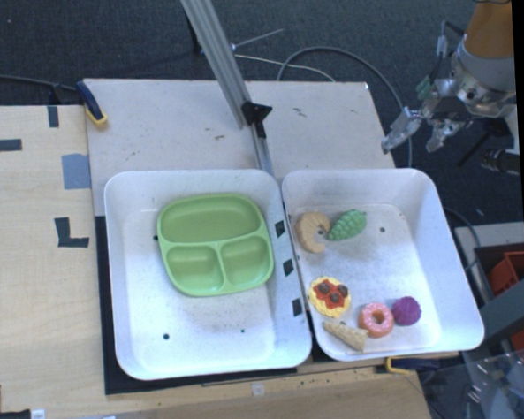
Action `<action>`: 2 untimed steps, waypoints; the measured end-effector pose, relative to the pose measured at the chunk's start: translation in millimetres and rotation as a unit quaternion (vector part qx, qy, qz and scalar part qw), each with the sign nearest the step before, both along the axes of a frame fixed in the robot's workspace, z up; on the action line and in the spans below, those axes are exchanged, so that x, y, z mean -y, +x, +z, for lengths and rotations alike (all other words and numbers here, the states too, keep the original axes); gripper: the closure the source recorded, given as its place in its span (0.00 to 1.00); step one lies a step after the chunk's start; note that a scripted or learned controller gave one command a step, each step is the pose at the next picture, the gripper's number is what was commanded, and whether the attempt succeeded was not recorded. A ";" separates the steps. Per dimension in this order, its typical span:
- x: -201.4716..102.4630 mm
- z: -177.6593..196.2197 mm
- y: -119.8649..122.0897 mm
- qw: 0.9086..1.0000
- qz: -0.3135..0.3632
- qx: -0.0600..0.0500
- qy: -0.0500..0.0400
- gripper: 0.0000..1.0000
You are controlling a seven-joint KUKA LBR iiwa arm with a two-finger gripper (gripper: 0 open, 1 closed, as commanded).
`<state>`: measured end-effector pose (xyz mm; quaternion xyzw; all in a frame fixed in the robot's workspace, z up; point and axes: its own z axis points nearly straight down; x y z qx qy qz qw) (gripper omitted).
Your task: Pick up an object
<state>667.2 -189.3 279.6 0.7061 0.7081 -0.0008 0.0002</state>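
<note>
The right bin (428, 238) holds several toy foods: a tan bagel (311, 231), a green leafy piece (348, 225), a yellow tart with red dots (329, 296), a pink donut (375, 319), a purple ball (407, 310) and a tan wedge (345, 334). My gripper (419, 134) hangs beyond the bin's far right corner, above the bench edge and well clear of the toys. Its two fingers are spread open with nothing between them.
The left bin (134, 283) carries a green divided plate (215, 243). A slanted metal pole (221, 52) rises behind the bins' shared wall. Cables (341, 58) trail across the bench behind the right bin. A yellow-and-blue clamp (91, 104) sits at the far left.
</note>
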 end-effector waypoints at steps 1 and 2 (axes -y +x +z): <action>0.0 0.0 -0.1 1.000 0.000 0.000 0.000 0.00; 3.6 -44.4 -0.1 1.000 -0.001 -0.002 0.000 0.00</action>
